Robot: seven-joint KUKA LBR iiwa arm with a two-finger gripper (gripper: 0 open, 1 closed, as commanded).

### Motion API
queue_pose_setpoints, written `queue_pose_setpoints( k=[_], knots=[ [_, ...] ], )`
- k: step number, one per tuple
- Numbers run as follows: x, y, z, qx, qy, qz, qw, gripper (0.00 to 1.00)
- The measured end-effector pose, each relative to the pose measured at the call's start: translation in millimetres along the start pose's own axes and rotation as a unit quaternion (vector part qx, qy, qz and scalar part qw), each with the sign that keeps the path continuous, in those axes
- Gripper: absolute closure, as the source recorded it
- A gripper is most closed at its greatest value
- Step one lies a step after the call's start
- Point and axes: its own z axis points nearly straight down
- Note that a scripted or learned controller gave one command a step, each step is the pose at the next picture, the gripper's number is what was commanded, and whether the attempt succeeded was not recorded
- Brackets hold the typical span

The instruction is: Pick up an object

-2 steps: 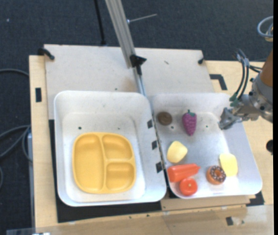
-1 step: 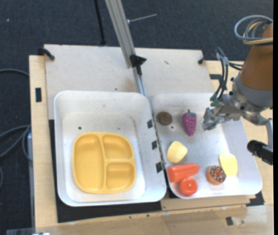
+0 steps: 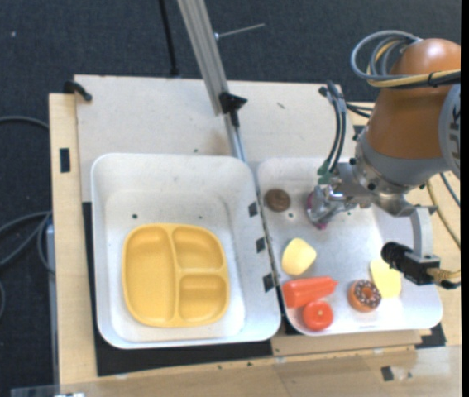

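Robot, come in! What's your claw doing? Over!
End effector low in right bin, near brown disc. Grip unclear. Toy food lies ahead.

The arm (image 3: 412, 106) is reaching in from the right, its orange band sitting above the grey wrist, and it is leaning over the right bin (image 3: 416, 304). 1 gripper (image 3: 323, 209) is hanging at the arm's left end, pointing down over the upper part of that bin, just right of the bin's left wall. Its 2 fingers are too small and blurred to read. Cables are looping above the orange band.
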Motion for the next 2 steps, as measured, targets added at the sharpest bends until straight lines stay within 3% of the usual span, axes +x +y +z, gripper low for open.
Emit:
queue_pose_setpoints(
  k=[2],
  knots=[
    [97.0,-18.6,15.0,0.001,0.0,0.0,1.0,1.0]
  ],
)
